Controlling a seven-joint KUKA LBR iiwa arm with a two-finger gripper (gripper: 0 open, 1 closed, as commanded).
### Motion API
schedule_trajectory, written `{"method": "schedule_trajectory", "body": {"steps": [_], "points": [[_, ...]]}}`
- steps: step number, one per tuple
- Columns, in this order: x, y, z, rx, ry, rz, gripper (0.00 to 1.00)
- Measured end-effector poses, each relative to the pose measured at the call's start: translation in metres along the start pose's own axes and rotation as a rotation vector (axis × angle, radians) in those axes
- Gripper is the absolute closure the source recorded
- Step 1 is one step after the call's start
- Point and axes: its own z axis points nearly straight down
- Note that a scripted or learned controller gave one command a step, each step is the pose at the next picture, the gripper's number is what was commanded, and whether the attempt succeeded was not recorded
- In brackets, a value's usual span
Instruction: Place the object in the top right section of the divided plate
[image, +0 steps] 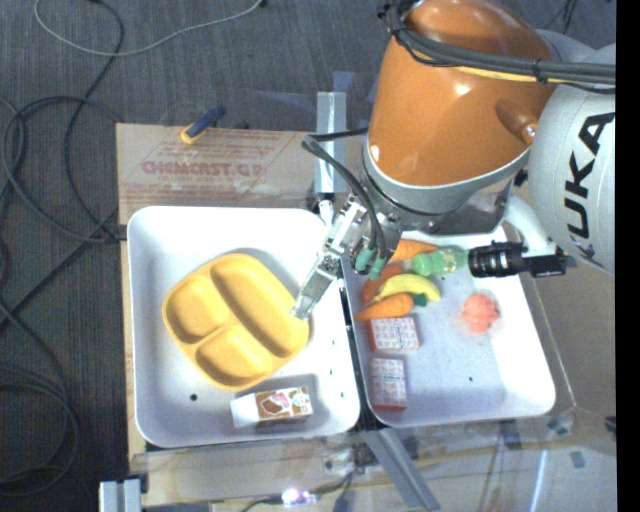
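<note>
Divided plate (235, 318) yellow, 3 sections, in left bin (150, 400). Gripper (303, 308) over plate's right edge; grip state unreadable. Toy food in right bin (520, 390).

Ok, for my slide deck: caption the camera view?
KUKA arm's claw poised over yellow divided plate in left bin.

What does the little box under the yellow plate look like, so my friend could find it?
Look in the left white bin, where the yellow plate sits. Just below the plate, near the bin's front edge, lies a small flat box. It is white with a brown picture on top, and it is the one loose thing beside the plate in that bin.
</note>
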Motion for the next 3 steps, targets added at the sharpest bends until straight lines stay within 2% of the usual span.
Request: {"method": "schedule_trajectory", "body": {"steps": [1,2,3], "points": [[-0.045,-0.016,0.015,0.0,0.001,-0.391,0.0],[-0.025,-0.044,0.118,0.002,0.003,-0.372,0.0],[-0.039,-0.071,0.211,0.002,0.007,0.017,0.0]]}}
